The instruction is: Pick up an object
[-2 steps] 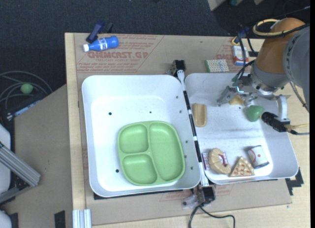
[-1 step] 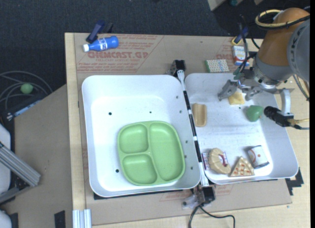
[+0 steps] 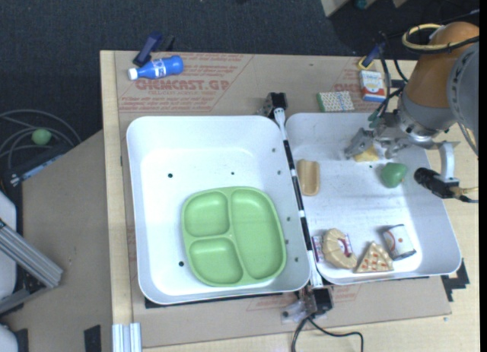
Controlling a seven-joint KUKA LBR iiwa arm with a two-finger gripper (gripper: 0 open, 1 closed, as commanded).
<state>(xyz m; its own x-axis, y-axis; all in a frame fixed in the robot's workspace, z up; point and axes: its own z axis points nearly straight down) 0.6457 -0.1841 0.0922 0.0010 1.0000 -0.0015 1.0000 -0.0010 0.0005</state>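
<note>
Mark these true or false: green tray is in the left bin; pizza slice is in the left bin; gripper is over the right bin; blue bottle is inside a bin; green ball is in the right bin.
1. The green tray lies in the left bin. True.
2. The pizza slice lies in the left bin. False: it is in the right bin, near the front edge.
3. The gripper is over the right bin. True.
4. The blue bottle is inside a bin. False: it lies on the bench behind the left bin.
5. The green ball is in the right bin. True.

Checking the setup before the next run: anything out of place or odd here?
One thing: a blue and white bottle lies on its side on the bench's cardboard top, outside both bins, beyond the left bin. The green divided plate sits flat in that bin, slightly rotated. Nothing looks spilled or broken.
</note>
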